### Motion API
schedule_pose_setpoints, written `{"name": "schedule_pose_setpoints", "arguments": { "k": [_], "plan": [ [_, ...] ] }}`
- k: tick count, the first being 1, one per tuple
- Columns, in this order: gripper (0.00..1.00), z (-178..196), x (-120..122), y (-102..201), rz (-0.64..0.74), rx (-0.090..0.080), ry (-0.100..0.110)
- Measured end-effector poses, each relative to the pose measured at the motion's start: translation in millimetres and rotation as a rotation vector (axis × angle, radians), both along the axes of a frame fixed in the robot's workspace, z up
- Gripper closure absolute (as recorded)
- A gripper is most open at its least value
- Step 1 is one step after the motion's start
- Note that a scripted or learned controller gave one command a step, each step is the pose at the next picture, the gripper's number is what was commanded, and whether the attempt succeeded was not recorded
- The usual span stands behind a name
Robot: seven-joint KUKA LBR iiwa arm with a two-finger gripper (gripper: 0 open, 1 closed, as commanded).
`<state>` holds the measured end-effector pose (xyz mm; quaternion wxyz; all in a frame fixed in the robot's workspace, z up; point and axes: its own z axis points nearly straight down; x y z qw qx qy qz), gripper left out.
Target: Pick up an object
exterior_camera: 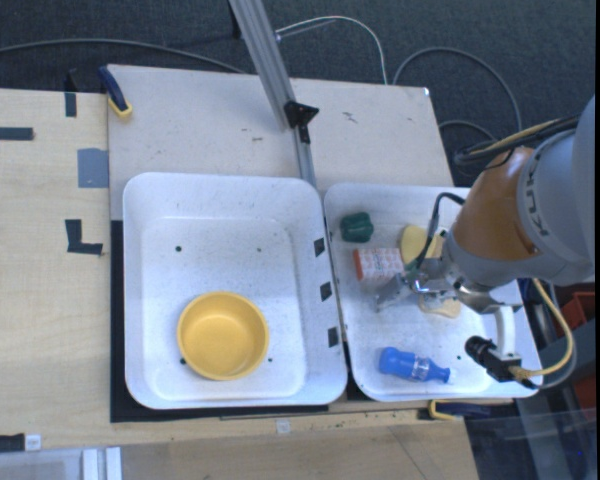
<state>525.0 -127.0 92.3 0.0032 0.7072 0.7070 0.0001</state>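
A round yellow plastic bowl (223,335) is held by the left white bin (140,268). In the right white bin (365,373), a red-and-white labelled packet (377,263) is seen just beside the jaws (392,293), a green cap-shaped object (356,227) beyond it, and a blue plastic bottle (413,365) nearer the counter's front edge. Whether the jaws are clenched or released cannot be told; the grey-and-orange arm (510,213) is bent low over this bin.

Even light – soft, slightly blurry pic.

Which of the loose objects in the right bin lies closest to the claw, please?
The red-and-white labelled packet, just left of the claw; the green object sits further up and the blue bottle further down.
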Motion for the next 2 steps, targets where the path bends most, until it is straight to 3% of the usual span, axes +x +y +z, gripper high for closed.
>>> {"name": "schedule_pose_setpoints", "arguments": {
  "k": [1,2],
  "plan": [
    [1.0,12,1,1,0.001,0.003,-0.002],
    [1.0,56,-1,7,0.002,0.004,0.003]
  ]
}}
